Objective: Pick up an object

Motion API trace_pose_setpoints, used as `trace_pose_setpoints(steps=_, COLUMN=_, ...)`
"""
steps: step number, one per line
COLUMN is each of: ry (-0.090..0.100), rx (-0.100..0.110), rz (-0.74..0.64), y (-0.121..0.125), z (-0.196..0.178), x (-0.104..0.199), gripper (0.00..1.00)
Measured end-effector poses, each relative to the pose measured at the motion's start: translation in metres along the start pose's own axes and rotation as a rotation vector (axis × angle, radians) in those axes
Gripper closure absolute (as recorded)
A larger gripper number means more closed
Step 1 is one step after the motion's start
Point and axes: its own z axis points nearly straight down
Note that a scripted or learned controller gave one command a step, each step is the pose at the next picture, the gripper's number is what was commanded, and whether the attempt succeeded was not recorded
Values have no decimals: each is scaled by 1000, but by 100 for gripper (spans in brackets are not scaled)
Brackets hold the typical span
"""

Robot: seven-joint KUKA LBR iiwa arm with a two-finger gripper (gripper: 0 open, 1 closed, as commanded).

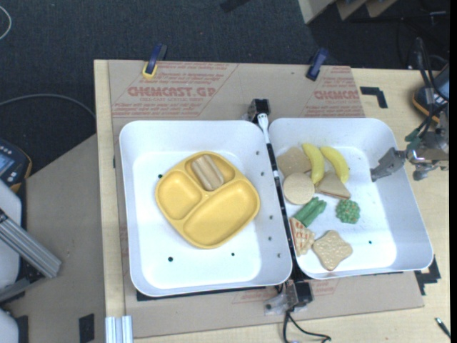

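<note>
The toy food lies clustered in the left half of the right bin (400, 213): two bananas (325, 161), a round cracker (298, 189), a triangular bread slice (333, 186), a green bean pod (310, 211), broccoli (348, 211), a waffle piece (301, 235) and a toast-shaped cookie (332, 249). The tool (389, 164) hangs over that bin's right side, well apart from the food, gripping nothing; whether it is spread or closed cannot be told. In the left bin (136, 191) a yellow divided plate (207, 200) carries a brown biscuit (207, 171). Both bins rest on the worktop (214, 88).
</note>
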Motion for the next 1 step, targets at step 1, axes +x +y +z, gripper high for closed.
trace_pose_setpoints(steps=1, ry=5, rx=5, rz=-1, y=-44, z=174, x=50, gripper=0)
